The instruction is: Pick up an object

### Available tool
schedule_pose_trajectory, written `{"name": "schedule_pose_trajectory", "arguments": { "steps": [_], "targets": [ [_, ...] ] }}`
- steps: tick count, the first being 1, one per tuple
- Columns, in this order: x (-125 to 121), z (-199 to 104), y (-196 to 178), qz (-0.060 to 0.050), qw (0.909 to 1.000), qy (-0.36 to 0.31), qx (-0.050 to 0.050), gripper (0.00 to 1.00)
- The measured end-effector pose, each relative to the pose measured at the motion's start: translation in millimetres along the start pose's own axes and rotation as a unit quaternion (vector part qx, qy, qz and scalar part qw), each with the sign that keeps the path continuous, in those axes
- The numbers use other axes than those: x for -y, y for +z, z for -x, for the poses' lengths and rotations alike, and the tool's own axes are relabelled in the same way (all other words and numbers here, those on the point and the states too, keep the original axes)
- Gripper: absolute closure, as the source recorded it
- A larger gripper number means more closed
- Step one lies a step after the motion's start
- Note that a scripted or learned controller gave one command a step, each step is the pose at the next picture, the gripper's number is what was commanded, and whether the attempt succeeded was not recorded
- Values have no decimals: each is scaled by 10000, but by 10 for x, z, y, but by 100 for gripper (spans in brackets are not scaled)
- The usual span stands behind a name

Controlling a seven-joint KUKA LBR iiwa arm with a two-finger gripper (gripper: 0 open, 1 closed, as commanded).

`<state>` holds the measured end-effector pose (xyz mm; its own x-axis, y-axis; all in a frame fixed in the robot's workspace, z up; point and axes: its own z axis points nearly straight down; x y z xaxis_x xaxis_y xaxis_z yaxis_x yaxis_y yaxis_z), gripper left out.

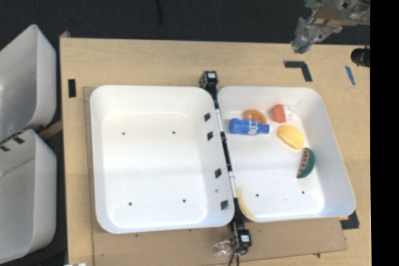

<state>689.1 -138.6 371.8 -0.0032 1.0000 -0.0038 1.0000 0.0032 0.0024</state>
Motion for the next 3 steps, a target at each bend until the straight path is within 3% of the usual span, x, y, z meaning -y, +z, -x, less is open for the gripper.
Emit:
{"name": "schedule_pose_trajectory", "arguments": {
  "steps": [3],
  "targets": [
    [-1,-119,-346,0,10000,-6,-2,100]
  ]
}}
